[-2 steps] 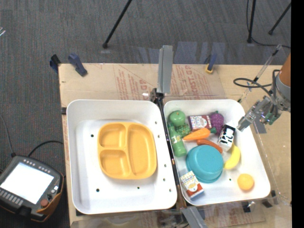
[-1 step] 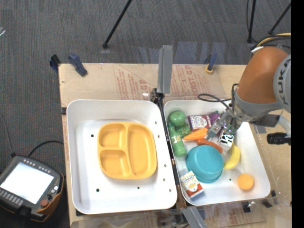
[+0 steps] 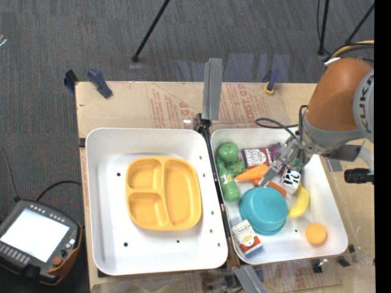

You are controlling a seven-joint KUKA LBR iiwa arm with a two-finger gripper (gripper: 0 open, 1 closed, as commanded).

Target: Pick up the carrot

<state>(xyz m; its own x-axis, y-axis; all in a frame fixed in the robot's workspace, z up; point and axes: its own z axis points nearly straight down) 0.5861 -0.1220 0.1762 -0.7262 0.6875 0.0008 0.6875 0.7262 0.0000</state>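
You can read white letters "KU" running vertically on the arm's grey housing (image 3: 367,96) at the right edge, cut off past that. Red repeated print runs across the cardboard sheet (image 3: 159,105) behind the bins, upside down and too faint to spell out. Labels on the purple packet (image 3: 256,157) and small carton (image 3: 247,237): too small to read.

The bench (image 3: 153,102) (brown, printed lettering) carries two white bins (image 3: 101,237) side by side.
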